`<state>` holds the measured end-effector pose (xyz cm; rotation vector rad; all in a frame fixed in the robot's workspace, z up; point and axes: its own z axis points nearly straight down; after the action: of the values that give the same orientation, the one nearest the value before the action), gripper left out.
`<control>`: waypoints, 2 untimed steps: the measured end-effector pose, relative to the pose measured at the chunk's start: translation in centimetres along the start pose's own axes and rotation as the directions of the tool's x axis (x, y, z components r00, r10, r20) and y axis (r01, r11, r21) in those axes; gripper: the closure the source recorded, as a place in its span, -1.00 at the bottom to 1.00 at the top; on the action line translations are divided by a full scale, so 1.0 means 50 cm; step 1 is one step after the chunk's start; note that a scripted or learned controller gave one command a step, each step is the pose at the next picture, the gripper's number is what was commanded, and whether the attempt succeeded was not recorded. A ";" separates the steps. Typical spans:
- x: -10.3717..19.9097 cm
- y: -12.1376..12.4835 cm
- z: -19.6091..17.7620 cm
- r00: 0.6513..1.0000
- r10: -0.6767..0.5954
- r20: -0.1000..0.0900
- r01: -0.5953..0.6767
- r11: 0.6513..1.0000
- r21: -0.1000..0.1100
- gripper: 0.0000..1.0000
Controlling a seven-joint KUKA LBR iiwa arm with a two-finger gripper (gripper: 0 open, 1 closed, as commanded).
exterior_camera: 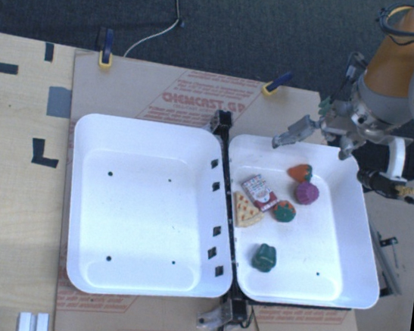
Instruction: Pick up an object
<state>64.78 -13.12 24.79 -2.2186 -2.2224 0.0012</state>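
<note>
Above right bin (364,244), open hand (314,135).

Red printing runs across the brown cardboard sheet (201,99) that lies under the two bins. Its largest line, seen upside down just above the left bin's far edge, seems to read "CHEMCAST"; the smaller red lines around it are too fine to make out. More red print shows on the cardboard below the bins, unreadable. The small red and white packet (258,191) in the right bin carries markings too blurred to read.
</note>
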 end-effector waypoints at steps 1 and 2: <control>-0.020 0.045 -0.255 1.000 -0.002 0.005 0.002 1.000 -0.016 -1.00; -0.018 0.042 -0.257 1.000 -0.002 0.004 0.002 1.000 -0.001 1.00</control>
<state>66.89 -14.04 37.62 -2.2187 -2.2268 0.0043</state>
